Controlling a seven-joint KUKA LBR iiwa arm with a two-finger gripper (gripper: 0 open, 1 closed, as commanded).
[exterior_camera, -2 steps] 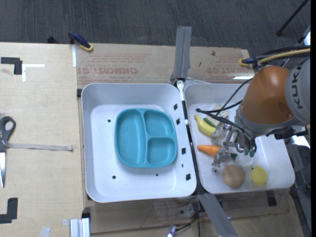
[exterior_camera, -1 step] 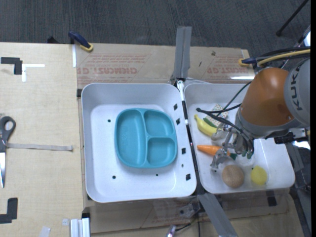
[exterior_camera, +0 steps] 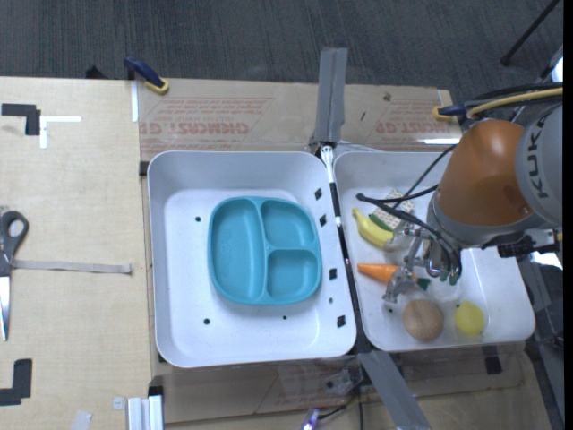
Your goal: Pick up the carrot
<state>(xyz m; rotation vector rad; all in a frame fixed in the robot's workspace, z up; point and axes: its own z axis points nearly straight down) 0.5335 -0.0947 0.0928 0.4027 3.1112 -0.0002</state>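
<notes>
Two white bins side by side on desk. Left bin: one teal divided plate, three compartments. Right bin: one carrot, one banana, one brown potato-like thing, one lemon. Carrot lies flat near bin's left wall, below banana, above-left of brown thing. Gripper low over right bin, tip just beside carrot's right end. Fingers: cannot tell whether spread or pressed together. One pair of scissors on desk at far left.

Dark grey carpet floor, pale wooden bench, cardboard sheet, scissors
</notes>
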